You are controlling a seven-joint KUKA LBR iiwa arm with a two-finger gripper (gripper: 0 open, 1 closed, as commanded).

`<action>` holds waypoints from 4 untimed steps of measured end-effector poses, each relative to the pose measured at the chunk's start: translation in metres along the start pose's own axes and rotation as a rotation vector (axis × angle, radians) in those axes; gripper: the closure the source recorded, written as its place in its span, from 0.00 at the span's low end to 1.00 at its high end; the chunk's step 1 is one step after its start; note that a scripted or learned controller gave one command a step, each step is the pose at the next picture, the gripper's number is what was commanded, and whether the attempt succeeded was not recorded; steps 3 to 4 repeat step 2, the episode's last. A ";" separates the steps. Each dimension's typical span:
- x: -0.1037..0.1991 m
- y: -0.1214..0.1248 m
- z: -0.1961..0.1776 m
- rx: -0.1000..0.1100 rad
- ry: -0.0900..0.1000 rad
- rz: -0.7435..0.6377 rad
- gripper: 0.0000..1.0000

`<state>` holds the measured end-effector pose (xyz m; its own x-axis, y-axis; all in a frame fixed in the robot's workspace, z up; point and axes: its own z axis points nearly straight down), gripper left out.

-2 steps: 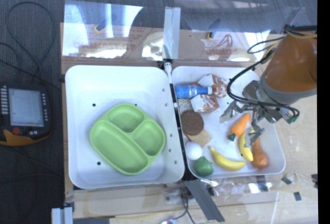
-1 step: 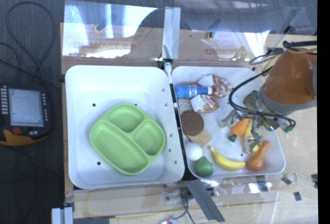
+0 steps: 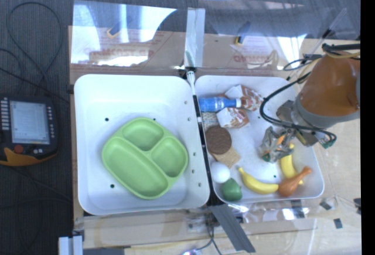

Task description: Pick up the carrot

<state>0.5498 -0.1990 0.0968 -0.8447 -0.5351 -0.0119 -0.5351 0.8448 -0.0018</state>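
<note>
The carrot (image 3: pixel 295 182) lay beside bananas (image 3: pixel 258 182) in the right bin (image 3: pixel 319 189); the claw (image 3: pixel 273 147) hung nearby, its state indiscernible.

Orange carrot (image 3: pixel 295 182), yellow banana (image 3: pixel 258 182), green divided plate (image 3: pixel 145 157), white bins (image 3: pixel 94 95)
</note>
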 end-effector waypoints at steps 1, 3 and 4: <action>-0.061 0.008 -0.168 0.010 -0.001 0.014 1.00; -0.032 0.043 -0.112 -0.008 0.010 -0.451 1.00; -0.032 0.043 -0.112 -0.008 0.010 -0.451 1.00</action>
